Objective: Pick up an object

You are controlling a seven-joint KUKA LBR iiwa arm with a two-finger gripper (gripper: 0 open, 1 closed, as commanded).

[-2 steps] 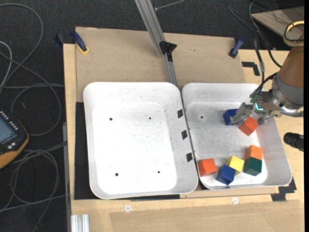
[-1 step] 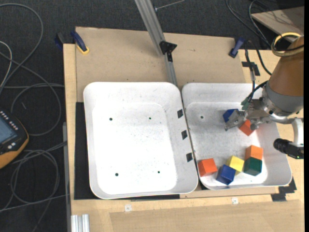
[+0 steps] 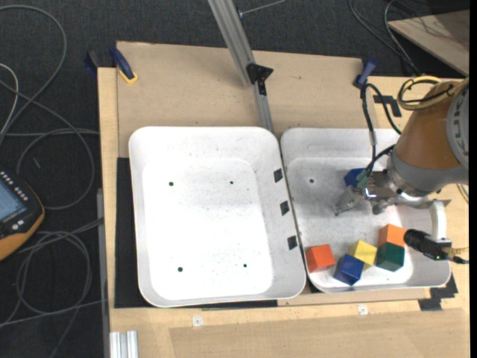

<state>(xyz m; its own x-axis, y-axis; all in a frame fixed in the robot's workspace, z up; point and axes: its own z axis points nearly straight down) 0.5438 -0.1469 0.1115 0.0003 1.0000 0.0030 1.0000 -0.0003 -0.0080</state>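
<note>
Several small blocks lie along the front of the right bin [image 3: 328, 155]: an orange block [image 3: 320, 256], a blue block [image 3: 347, 268], a yellow block [image 3: 365, 250], a green block [image 3: 389, 256] and a second orange block [image 3: 392, 235]. My gripper [image 3: 361, 205] hangs over the middle of the right bin, behind the blocks and apart from them. Its fingers [image 3: 343, 206] are spread and it is open, with bare bin floor between them.
The left bin [image 3: 149, 155] lies beside the right one, joined by a row of dark clips. A slanted metal bar [image 3: 238, 43] crosses the back of the bench. Cables run by the wrist and over the floor at left.
</note>
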